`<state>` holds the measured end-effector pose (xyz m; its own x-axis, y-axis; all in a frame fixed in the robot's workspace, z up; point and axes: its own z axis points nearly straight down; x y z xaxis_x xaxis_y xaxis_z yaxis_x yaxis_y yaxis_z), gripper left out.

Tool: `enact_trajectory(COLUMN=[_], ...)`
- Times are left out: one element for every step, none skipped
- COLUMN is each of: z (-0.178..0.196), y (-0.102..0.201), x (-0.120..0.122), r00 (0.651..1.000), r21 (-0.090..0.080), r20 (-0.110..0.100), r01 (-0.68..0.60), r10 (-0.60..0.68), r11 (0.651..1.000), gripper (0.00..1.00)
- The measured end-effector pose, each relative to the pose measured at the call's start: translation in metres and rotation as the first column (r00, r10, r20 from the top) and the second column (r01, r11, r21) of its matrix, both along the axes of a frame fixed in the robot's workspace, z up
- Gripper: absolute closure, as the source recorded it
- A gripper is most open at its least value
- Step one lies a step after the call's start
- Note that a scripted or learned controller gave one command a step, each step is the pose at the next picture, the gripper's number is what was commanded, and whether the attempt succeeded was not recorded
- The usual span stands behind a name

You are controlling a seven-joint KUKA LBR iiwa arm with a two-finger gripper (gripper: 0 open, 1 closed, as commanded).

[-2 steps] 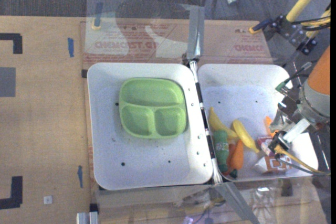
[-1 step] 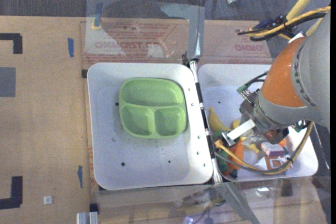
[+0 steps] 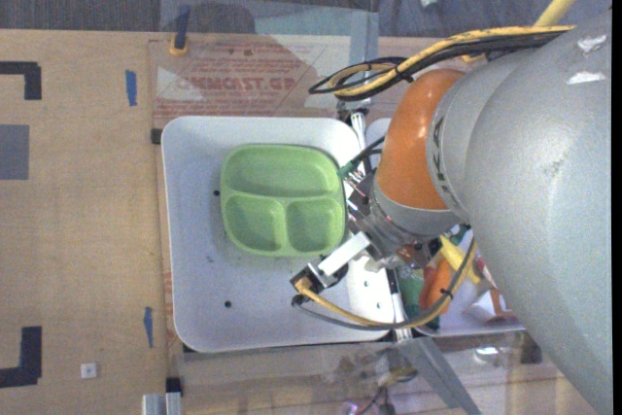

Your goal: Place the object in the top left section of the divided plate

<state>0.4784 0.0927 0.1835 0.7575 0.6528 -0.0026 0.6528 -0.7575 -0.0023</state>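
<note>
Arm [image 3: 486, 170] looms over toys [image 3: 442, 282], probably light plastic, near the green plate [image 3: 282, 199]; its grip can't be told.

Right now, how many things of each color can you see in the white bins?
Green divided plate: 1
Orange thing under the arm, partly hidden: 1
Yellow thing beside it, partly hidden: 1
Total: 3 that I can make out.
</note>
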Motion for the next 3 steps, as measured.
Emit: enact_trajectory(z=[0.045,0.0,0.0], y=[-0.046,-0.022,-0.022], x=[0.07,0.056,0.056], r00=[0.983,0.909,0.909], r21=[0.0,0.003,0.003], r20=[0.001,-0.001,-0.001], r01=[-0.185,-0.418,-0.418], r10=[0.185,0.418,0.418], r11=[0.983,0.909,0.909], gripper=[1.0,1.0,0.0])
